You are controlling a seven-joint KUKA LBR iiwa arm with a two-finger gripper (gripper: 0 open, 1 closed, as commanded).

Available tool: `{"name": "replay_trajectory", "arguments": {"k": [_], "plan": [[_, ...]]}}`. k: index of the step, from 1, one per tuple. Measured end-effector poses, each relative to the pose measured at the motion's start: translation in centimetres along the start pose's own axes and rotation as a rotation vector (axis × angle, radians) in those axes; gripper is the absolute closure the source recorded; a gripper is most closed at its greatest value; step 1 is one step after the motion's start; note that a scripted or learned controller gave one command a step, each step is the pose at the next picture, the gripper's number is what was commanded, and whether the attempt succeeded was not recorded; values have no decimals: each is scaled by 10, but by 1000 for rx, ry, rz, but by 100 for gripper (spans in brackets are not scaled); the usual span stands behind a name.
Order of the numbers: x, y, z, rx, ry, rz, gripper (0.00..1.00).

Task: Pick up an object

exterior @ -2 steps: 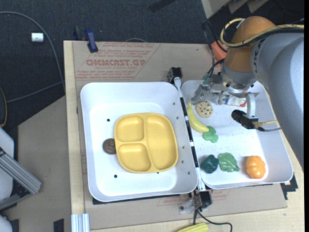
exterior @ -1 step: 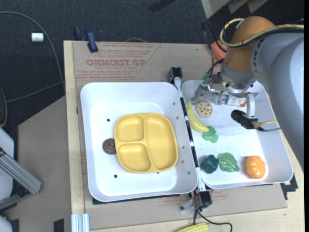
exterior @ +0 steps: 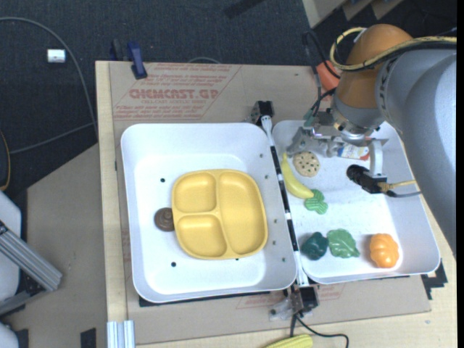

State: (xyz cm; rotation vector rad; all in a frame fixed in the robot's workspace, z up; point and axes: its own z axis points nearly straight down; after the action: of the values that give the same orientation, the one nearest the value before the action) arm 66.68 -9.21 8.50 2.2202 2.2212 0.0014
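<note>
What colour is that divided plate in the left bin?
Yellow. The divided plate in the left bin shows plainly in the camera view.

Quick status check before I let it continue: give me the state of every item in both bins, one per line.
Yellow divided plate: flat in left bin, compartments bare.
Brown disc: left bin, tucked at the plate's left edge.
Cookie: flat in right bin, just below the gripper.
Banana: lying along the right bin's left wall.
Dark green vegetable: resting, untouched.
Light green vegetable: resting beside it.
Orange pepper: resting, apart.
</note>
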Motion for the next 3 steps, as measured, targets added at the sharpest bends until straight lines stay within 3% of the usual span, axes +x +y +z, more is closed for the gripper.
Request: {"name": "replay_trajectory", "arguments": {"k": [1, 2, 3], "plan": [[0, 2, -12, -7, -1, -1, 100], [17, -74, -101, 1, 1, 0, 100], [17, -75, -100, 3, 1, 1, 0]]}}
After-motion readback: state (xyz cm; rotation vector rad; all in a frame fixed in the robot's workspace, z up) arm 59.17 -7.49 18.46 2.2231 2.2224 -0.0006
